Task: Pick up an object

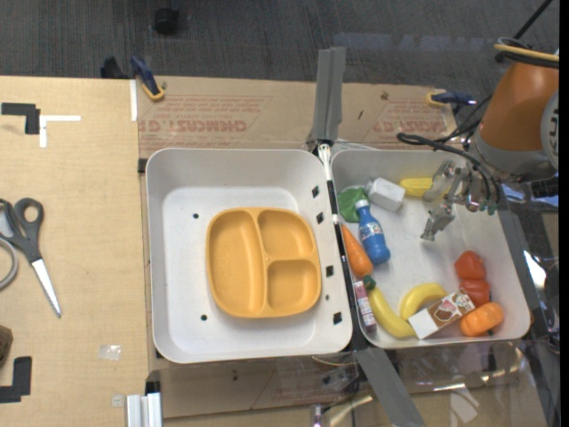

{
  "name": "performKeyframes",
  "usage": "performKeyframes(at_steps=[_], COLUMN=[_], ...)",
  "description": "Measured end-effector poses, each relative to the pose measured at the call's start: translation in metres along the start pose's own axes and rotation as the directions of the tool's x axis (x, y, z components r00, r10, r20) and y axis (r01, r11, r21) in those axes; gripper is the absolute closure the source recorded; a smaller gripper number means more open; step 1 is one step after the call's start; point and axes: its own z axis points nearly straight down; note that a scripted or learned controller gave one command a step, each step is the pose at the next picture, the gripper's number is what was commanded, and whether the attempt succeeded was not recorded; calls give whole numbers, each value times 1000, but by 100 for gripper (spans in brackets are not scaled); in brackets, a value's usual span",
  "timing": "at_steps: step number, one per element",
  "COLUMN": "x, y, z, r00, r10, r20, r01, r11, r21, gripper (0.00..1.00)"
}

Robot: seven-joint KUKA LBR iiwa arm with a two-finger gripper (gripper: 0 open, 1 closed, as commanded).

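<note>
While the hand (439, 219) hangs spread over bare floor in the right bin (511, 229) — toys ring it.

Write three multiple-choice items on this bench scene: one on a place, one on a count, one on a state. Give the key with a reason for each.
1. Where does the yellow three-compartment plastic tray lie?
A. In the left white bin
B. In the right white bin
C. On the wooden bench beside the scissors

2. How many yellow toy bananas lie near the right bin's front edge?
A. None
B. Two
C. Five

3. How is the blue plastic bottle with the red and white label resting?
A. Standing upright
B. Lying on its side on the bin floor
C. Clamped in the two-finger gripper

Key: 1 A, the tray sits in the middle of the left bin. 2 B, one banana and another lie side by side. 3 B, the bottle lies flat, well apart from the gripper.
</note>
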Motion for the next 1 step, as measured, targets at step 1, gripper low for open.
performKeyframes(at_steps=[1], x=[9], y=[42], z=[2], r00=[973], r10=[231], r20=[-9], r01=[-231], r11=[973], r21=[14], gripper=[0])
